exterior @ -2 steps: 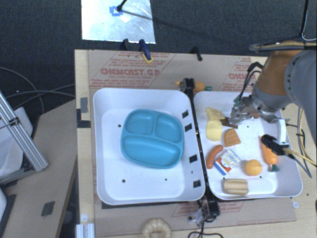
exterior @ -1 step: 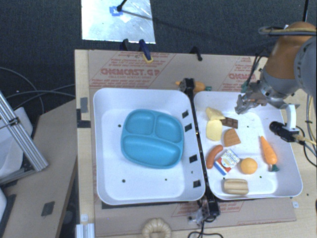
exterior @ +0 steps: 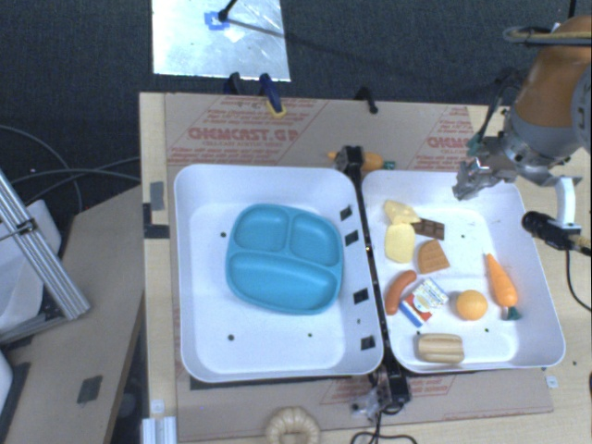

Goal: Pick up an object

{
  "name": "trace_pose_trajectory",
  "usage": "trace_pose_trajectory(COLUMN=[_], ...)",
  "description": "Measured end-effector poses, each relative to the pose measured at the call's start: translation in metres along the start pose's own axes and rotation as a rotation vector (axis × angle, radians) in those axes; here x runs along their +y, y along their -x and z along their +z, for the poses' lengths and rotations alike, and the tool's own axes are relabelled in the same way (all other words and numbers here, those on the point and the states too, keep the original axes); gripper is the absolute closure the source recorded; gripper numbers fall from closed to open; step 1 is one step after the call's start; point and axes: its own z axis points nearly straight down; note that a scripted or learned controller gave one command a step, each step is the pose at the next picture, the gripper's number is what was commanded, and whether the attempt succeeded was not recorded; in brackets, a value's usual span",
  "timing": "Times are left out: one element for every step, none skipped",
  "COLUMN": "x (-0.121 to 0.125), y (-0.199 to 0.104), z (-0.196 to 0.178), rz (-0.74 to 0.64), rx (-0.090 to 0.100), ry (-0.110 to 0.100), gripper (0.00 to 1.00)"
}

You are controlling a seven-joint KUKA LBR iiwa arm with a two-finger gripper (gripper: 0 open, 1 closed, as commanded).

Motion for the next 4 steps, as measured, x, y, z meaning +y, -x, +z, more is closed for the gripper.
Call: trace_pose_trajectory(x=[0.001,-0.005,-0.002,-0.008], y=[0.0,-0.056,-0.109,-0.119], z=[-0.023,-0.013,-0.009,-0.027], rz=[-0.001,-0.005,-0.006,-0.003], rx=[0.001,0.003,0.004,0.002], ry=[-0.001,-0.006,-0.005,-0.004], gripper=[1.0,1.0,1.0,1.0])
